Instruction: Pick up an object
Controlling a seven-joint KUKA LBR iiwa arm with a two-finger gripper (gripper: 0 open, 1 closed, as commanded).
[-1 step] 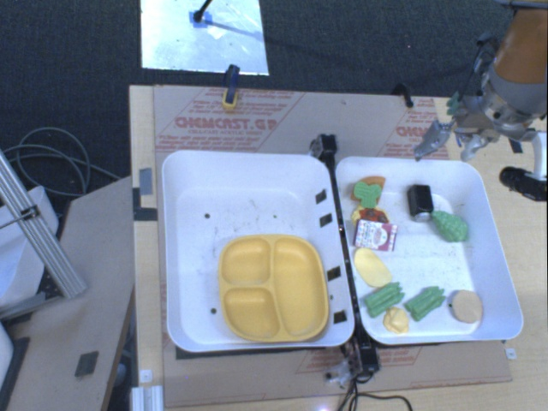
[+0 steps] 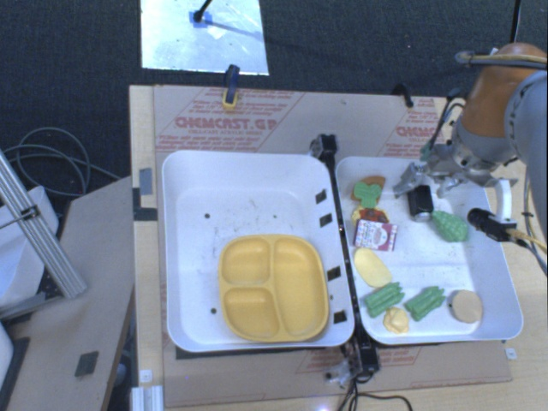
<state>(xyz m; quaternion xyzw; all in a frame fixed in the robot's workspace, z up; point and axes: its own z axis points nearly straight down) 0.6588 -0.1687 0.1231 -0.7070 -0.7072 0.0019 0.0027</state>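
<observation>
1. Hovering over the upper part of the right bin, my claw grips nothing that I can make out; whether it is apart or together I cannot tell.
2. Nothing is lifted yet: the green toy lies just beside me, other small toys lower down.
3. The left bin carries a yellow divided tray; both sit on a cardboard-covered bench above dark carpet.

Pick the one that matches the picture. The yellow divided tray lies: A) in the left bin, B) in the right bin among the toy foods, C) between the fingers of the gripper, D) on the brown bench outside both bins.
A: the yellow divided tray rests flat on the floor of the left bin, toward its near side, while the toy foods sit in the right bin.
</observation>
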